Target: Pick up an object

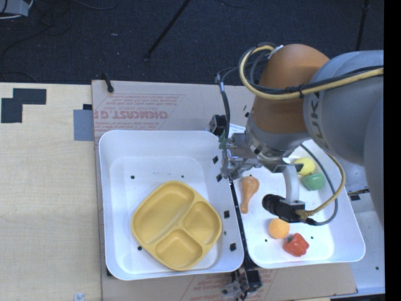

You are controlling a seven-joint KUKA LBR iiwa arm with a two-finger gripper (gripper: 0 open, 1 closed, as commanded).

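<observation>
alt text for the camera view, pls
A grey KUKA arm with an orange band reaches from the right over the right white bin, which holds toy food: an orange drumstick-like piece, an orange ball, a red pepper and yellow and green pieces. The left bin holds a yellow divided plate.

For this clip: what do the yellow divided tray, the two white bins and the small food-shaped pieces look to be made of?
Yellow three-compartment tray: moulded plastic, matte, judging by its soft rounded ridges. White shallow bins, left and right: plastic or thin formed sheet, smooth with a slight sheen. Orange ball, red pepper-like piece, green piece and tan drumstick-like piece: probably toy plastic or rubber; uniform colours, too small to confirm.
</observation>
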